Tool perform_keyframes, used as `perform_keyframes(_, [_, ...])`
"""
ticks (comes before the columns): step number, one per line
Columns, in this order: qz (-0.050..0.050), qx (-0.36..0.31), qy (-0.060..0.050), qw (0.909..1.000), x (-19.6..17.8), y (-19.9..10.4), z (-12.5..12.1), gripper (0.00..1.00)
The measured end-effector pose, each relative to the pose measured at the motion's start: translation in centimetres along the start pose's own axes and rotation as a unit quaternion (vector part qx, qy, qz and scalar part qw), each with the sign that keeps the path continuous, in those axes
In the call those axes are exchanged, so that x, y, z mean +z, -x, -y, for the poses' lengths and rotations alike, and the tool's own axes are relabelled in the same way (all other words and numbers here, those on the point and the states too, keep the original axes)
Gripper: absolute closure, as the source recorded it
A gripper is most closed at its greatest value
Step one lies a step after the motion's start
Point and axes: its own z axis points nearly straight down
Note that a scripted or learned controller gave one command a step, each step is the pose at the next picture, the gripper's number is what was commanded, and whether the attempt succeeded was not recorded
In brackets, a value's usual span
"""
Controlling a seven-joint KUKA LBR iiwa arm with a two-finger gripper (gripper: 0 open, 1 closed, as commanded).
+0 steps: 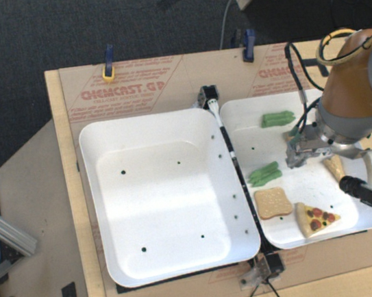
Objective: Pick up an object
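The right bin [282, 237] holds a green pea pod [277, 119] near its far side and a second green pod [264, 174] at its left middle. A slice of toast [272, 203] lies near the front, with a pizza slice [315, 218] to its right. A pale tan piece [334, 168] lies partly under the arm. My gripper [296, 152] hangs low over the middle of the right bin, right of the second pod and below the first. No object shows between its fingers.
The left bin [157, 190] sits beside the right one, with a black divider strip [229, 152] between them. Blue and yellow clamps [109, 64] pin the cardboard sheet at the back. Cables [365, 190] trail along the right bin's right side.
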Motion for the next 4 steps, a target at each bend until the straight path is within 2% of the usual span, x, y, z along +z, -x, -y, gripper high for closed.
perform_keyframes(1, [0.000,0.000,-0.001,1.0000,0.1,0.0,0.0,0.00])
perform_keyframes(2, [-0.003,-0.001,-0.002,1.0000,6.3,-1.9,1.8,0.00])
perform_keyframes(3, [-0.002,-0.002,0.001,1.0000,4.9,-1.9,1.6,1.00])
perform_keyframes(4, [-0.002,-0.002,0.002,1.0000,3.9,-1.9,1.5,1.00])
